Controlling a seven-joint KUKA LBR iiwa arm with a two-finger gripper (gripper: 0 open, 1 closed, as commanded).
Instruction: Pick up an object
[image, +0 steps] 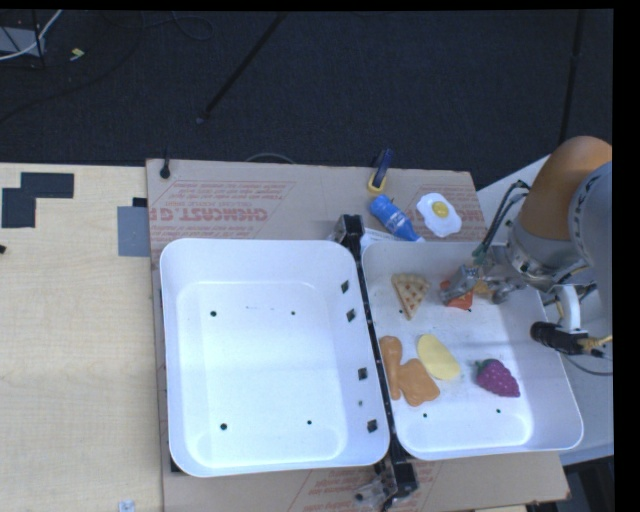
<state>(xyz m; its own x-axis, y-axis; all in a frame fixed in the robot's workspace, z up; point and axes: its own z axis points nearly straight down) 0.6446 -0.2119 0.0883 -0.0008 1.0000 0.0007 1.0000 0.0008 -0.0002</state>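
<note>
The gripper (466, 284) hangs low over the far right part of the right bin (470, 425), and from this slant I cannot tell whether it is spread or closed, or whether it pinches anything. A small red piece (458, 299) lies on the bin floor right at its tip, touching it or nearly so, and this looks like the target. Left of it, a little apart, sits a tan waffle (408, 293). Nearer lie a yellow piece (438, 357), two orange pieces (405, 372) against the left wall, and purple grapes (497, 377) to the right. The left bin (260, 370) sits alongside. Beyond the bins, on the cardboard (250, 205), rest a toy egg (438, 213) and a blue bottle (393, 218). The red piece appears to be toy food: probably light, stiff plastic and rather smooth, so it may skid or pop out of a poor pinch. Being small and low, it likely wants a grip straight down across its narrow width, near its middle, with the tips reaching almost to the bin floor
</note>
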